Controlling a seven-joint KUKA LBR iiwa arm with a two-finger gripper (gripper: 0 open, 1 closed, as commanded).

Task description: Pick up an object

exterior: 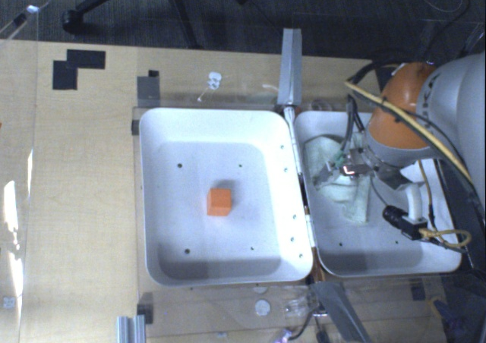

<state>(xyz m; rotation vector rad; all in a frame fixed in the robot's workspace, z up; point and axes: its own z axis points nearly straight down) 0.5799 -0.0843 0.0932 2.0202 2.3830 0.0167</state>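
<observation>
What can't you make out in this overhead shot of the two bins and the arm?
- The claw: the camera view blurs it over the right bin, so its state is unclear.
- The pale crumpled thing beneath it: partly covered by the wrist, washed out against the white bin; what it is cannot be told.
- The arm: cut off by the right edge.
- The orange block in the left bin: too small to show surface detail.

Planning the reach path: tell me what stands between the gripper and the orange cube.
The orange cube lies alone in the left bin. The gripper is over the right bin. Between them run the two bins' adjoining rims; nothing else visible stands in the way.
</observation>
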